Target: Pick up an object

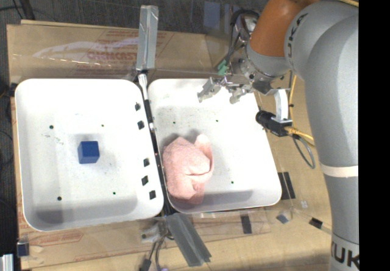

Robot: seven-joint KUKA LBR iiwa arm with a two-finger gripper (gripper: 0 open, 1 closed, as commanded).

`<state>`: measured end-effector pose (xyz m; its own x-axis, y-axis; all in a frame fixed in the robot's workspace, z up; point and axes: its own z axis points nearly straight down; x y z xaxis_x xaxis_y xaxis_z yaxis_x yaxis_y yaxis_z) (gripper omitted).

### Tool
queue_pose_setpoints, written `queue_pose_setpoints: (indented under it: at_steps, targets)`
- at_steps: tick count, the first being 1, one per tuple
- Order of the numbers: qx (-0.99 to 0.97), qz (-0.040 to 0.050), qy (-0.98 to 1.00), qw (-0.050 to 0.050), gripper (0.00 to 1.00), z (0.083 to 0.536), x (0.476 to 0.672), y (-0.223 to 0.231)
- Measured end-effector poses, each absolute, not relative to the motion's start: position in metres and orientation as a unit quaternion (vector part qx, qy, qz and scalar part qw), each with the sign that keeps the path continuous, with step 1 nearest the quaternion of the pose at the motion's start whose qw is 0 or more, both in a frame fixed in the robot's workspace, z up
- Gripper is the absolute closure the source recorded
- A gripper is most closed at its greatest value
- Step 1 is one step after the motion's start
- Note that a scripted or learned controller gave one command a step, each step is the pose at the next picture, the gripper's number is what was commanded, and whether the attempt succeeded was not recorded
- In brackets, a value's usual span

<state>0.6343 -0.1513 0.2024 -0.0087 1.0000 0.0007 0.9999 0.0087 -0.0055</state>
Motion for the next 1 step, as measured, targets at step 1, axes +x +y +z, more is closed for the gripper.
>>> queue_pose_setpoints:
  at_steps: [1]
  targets:
    - [-0.684, 0.0021, -0.729, 0.003, 0.0, 0.0956, 0.5788, -0.1205]
